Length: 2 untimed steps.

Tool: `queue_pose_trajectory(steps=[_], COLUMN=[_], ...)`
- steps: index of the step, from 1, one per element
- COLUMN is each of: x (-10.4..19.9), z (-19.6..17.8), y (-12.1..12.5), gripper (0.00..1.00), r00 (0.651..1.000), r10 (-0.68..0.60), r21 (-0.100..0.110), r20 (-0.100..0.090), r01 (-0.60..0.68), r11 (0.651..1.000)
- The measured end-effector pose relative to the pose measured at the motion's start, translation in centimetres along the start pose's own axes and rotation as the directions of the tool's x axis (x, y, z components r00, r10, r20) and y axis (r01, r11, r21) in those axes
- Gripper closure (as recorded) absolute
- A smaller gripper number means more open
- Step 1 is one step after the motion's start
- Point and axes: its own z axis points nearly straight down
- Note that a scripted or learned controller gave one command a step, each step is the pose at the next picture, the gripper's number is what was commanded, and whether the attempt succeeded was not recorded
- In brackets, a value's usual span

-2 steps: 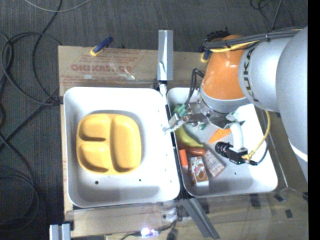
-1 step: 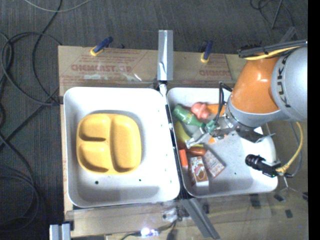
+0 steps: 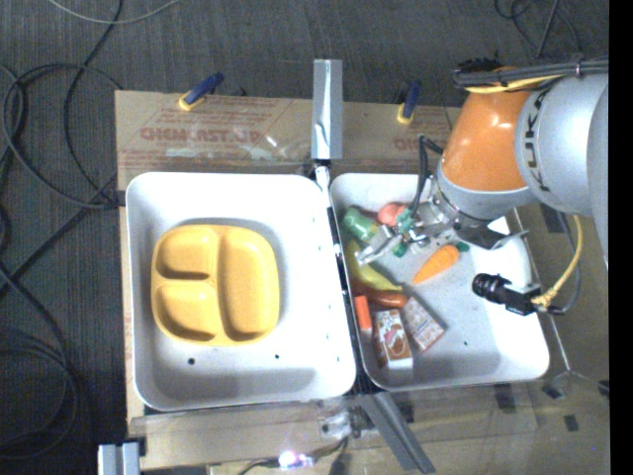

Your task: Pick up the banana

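Gripper (image 3: 381,249) hangs low in the right bin (image 3: 514,349); whether it is spread or pinching anything I cannot tell. Just below it lies the single banana (image 3: 368,275), yellow-green, near the bin's left wall. Judging by looks, it is light, smooth and slightly soft, best taken across its middle. Nearby: one carrot (image 3: 438,261), two small cartons (image 3: 406,332), one green item (image 3: 358,225). One yellow tray (image 3: 216,283) sits in the left bin (image 3: 148,364).
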Motion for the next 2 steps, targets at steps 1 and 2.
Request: queue_pose_trajectory(steps=[1, 2], x=[2.5, -2.6], z=[0.0, 5.2], y=[0.3, -5.3], gripper=[0.0, 0.0], r00=[0.998, 1.0], r10=[-0.056, 0.002], r21=[0.001, 0.001], r20=[0.002, 0.001], r01=[0.056, -0.002], r11=[0.998, 1.0])
